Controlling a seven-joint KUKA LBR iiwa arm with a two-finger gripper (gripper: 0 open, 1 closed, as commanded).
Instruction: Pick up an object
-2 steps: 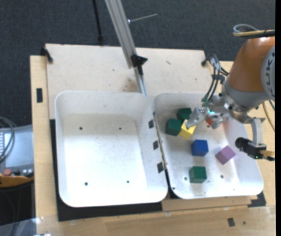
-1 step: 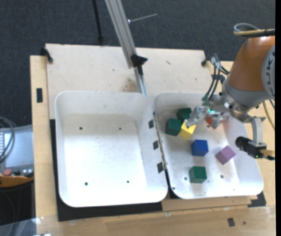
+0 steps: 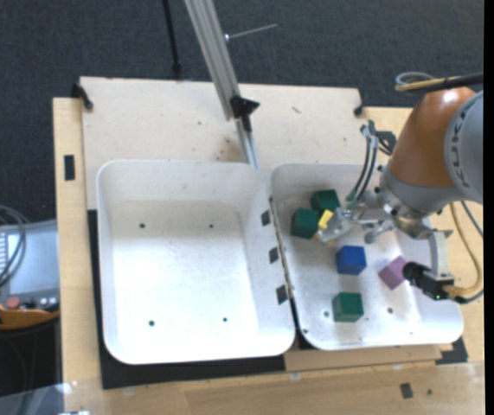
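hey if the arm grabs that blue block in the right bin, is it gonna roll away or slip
The blue block looks like a flat-sided cube, so it probably won't roll and would more likely slide. Its faces look smooth, so an off-centre squeeze might twist it. It sits apart from the purple block, leaving room around it.

You are looking down at the right bin [image 3: 316, 340], where the gripper [image 3: 340, 224] is sitting low beside a yellow block [image 3: 324, 219] and two green blocks [image 3: 314, 213]. It may be touching the yellow one. A blue block [image 3: 350, 259] is lying just below.
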